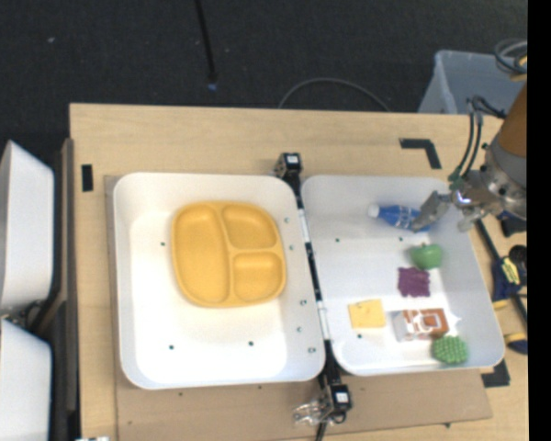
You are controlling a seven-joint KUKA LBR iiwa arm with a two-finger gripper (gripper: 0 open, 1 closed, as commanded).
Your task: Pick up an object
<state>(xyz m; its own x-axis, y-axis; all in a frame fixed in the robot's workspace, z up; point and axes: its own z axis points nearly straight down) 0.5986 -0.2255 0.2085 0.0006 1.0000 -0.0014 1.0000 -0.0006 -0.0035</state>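
my gripper (pixel 438 211) is over the right bin's (pixel 349 338) far edge by the blue tube (pixel 395 215); can't tell its state. risk: nudging the tube away.

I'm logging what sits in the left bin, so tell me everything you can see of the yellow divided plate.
The yellow divided plate looks like matte plastic, a rounded square with three compartments: one long one on the left, two smaller on the right. It lies flat and upright on the floor of the left white bin, near its middle. Nothing rests on it or touches it.
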